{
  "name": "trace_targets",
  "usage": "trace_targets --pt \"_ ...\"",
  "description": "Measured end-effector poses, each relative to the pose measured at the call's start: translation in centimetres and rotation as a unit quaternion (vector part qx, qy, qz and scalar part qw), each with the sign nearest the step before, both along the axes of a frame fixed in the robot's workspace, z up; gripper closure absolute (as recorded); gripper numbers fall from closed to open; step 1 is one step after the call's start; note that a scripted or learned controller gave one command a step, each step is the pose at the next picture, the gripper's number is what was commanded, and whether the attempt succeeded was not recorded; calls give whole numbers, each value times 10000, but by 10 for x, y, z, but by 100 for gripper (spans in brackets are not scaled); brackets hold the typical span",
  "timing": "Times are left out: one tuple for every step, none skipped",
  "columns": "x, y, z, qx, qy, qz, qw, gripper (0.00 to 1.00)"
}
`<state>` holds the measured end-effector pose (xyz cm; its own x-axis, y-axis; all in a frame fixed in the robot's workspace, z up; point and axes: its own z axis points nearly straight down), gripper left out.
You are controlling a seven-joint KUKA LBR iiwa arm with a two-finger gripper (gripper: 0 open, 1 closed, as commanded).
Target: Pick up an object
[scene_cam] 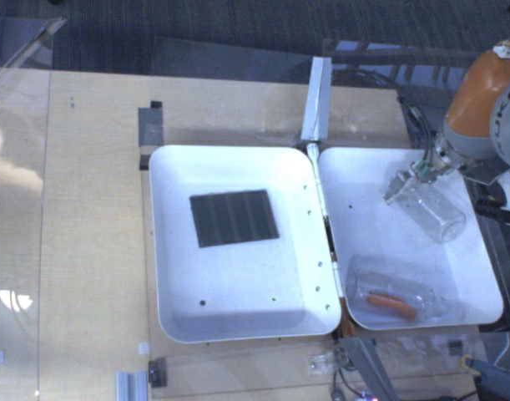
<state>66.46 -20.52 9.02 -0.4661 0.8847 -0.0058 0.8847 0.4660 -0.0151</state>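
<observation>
**Inspector:** Report the position of your pincer.

**Arm:** My gripper [407, 182] is over the upper part of the right bin [487, 303], reached in from the right. My orange band [478, 90] sits above the wrist at the frame's edge.

**Inspector:** Its state?

**Arm:** I cannot tell whether it is spread or pressed together; the tip is small and blurs into clear plastic.

**Inspector:** Contents of that bin?

**Arm:** A clear plastic cup [434, 211] lies on its side just beside my gripper, possibly touching. Whether it is pinched is not determinable. Nearer the front wall lies a second clear container [396, 284] with an orange-red object [391, 305] in or under it.

**Inspector:** The left bin [167, 307]?

**Arm:** One dark ribbed rectangular pad [234, 217], flat, toward the back-centre, well apart from my gripper.
</observation>
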Motion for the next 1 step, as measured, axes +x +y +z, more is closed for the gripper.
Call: trace_targets --pt "1 0 12 -8 -17 16 10000 100"
